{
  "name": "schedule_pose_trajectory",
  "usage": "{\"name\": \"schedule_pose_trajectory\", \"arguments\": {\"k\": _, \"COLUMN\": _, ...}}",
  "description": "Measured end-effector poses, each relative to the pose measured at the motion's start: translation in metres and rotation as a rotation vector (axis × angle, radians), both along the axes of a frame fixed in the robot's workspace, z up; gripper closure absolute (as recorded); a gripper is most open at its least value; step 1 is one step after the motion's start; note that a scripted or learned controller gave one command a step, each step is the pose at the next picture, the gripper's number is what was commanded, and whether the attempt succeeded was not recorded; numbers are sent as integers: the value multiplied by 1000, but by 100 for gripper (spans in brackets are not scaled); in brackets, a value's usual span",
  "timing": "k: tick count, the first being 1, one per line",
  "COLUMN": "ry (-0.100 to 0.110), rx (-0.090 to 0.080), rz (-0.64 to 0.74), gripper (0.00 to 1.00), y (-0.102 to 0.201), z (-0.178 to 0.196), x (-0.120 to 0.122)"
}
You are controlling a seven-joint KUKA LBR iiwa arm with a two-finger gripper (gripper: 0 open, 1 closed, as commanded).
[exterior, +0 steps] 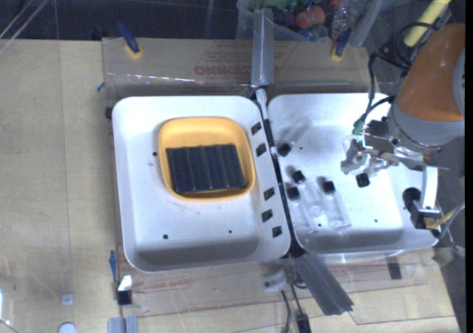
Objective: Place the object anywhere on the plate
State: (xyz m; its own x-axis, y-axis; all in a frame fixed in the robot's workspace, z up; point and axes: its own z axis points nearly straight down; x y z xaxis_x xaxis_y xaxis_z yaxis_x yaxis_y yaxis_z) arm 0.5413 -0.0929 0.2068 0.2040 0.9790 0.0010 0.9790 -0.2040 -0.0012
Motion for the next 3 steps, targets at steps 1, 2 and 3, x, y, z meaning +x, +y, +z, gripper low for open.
{"name": "schedule_pose_trajectory", "arguments": {"k": 1, "ry": 0, "rx": 0, "rz": 0, "gripper": 0, "y": 0, "z": 0, "x": 0}}
{"name": "schedule_pose_trajectory", "arguments": {"k": 2, "ry": 0, "rx": -2, "rz": 30, "gripper": 0, "y": -64, "z": -19, "x": 56}}
{"name": "schedule_pose_trajectory", "arguments": {"k": 3, "ry": -3, "rx": -4, "rz": 157, "gripper": 0, "y": -116, "z": 12, "x": 65}}
